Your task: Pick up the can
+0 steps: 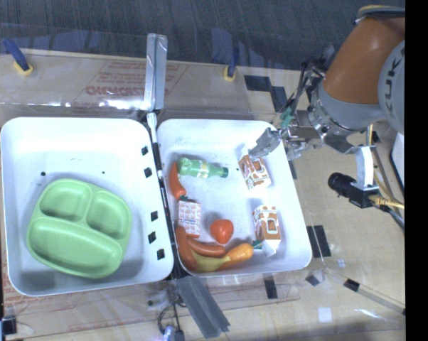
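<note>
In the right bin (221, 128), a small orange-and-white printed cylinder that looks like the can (189, 217) lies on its side at the lower left, beside a red tomato (222, 229). My gripper (262, 145) hangs over the bin's upper right corner, well to the upper right of the can. It is just above an orange-and-white carton (255, 170), and nothing shows in its grasp.
The right bin also holds a green bottle (202, 168), a second carton (268, 225), a red sausage (175, 181), and a banana (208, 263) with a carrot (239, 251) along the front wall. A green divided plate (79, 227) sits in the left bin (29, 137).
</note>
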Controlling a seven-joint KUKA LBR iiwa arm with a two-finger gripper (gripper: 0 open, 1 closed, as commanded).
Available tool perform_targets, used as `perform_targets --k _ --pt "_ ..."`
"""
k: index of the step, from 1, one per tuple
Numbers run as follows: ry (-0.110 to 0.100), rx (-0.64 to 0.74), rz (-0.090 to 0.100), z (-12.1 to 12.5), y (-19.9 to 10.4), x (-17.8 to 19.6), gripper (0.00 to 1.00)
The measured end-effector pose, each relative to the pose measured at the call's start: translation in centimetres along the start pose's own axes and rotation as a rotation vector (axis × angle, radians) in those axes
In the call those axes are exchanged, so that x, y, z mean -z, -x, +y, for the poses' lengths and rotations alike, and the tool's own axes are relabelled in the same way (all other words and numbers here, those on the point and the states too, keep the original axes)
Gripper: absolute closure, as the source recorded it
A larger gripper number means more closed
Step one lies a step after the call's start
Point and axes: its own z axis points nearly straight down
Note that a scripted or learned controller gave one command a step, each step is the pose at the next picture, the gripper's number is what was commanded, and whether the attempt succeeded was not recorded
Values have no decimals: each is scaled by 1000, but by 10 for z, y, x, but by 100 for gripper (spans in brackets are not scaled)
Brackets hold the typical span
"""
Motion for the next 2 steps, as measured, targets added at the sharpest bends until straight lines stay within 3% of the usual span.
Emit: perform_targets --k 1,2 --pt "4 -105 -1 26 -14 12 0" --pt "3 -57 0 9 16 77 0"
